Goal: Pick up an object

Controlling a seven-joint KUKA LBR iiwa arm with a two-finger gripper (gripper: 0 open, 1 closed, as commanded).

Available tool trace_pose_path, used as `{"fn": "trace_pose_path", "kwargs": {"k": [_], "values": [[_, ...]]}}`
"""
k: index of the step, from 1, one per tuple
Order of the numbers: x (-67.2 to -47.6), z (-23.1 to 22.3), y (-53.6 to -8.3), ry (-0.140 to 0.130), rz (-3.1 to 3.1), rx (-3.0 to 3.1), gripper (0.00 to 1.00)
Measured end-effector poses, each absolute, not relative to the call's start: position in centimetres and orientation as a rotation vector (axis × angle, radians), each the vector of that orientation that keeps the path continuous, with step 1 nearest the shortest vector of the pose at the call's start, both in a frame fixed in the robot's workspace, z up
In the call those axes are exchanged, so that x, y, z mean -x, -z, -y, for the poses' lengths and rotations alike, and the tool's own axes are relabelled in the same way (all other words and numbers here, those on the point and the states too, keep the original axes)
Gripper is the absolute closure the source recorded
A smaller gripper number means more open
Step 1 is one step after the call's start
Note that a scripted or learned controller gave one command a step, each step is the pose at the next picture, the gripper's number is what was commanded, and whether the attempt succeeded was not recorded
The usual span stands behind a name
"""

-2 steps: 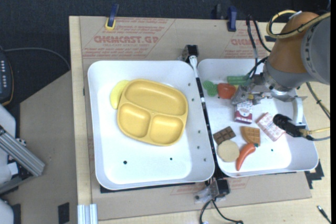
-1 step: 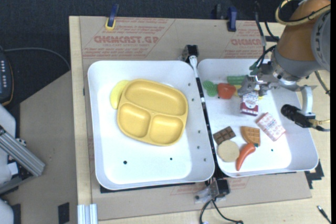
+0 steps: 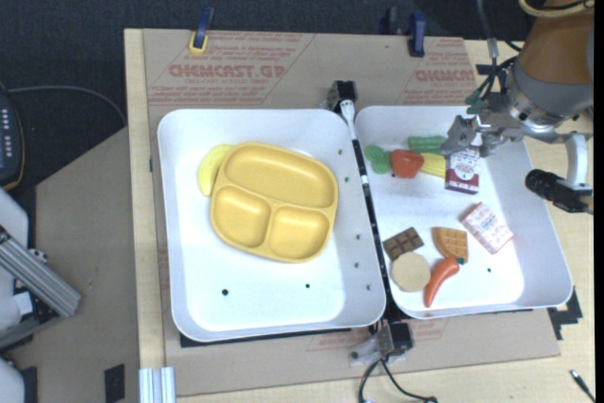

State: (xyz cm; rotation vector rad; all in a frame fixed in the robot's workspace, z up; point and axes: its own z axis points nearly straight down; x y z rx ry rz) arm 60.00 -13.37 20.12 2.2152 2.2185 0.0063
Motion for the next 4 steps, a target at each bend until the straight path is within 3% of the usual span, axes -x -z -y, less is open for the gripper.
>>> {"fn": "trace_pose_path", "kwargs": {"k": [1, 4], "values": [[-60.1, 13.4, -22.7, -0.004, -2.219, -2.217, 1.00], [-54.2, -0.8, -21.7, 0.002, -2.230, -2.220, 1.00]]}}
